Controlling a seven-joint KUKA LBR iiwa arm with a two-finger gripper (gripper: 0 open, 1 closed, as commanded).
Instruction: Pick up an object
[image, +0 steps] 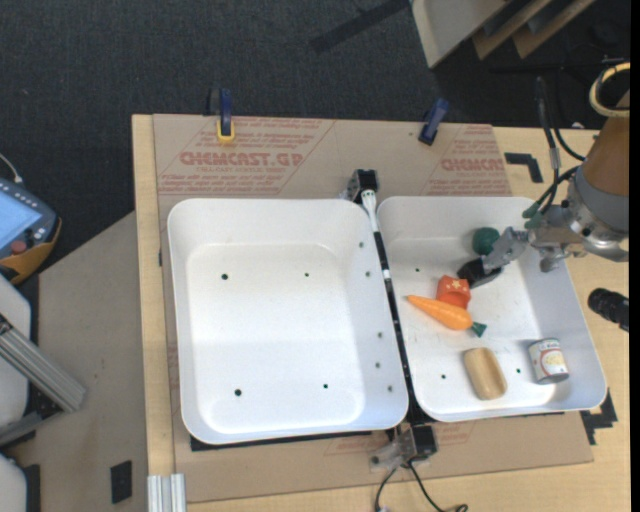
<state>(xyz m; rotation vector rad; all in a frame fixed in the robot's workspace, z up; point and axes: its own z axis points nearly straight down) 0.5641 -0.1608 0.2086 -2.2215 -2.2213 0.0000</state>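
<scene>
Nearest me, a tan bread roll (485, 372) lies at the front of the right bin (565, 310), with a small tin (547, 360) near it. Behind them a carrot (440, 311) touches a red piece (454, 289). The gripper (497, 258) hangs over the bin's far half, just beside a green ball (485, 239). I cannot tell whether it is open or has hold of anything.

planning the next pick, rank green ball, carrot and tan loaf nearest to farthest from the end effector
1. green ball, beside the end effector, at the back
2. carrot, mid right bin
3. tan loaf, front edge
</scene>
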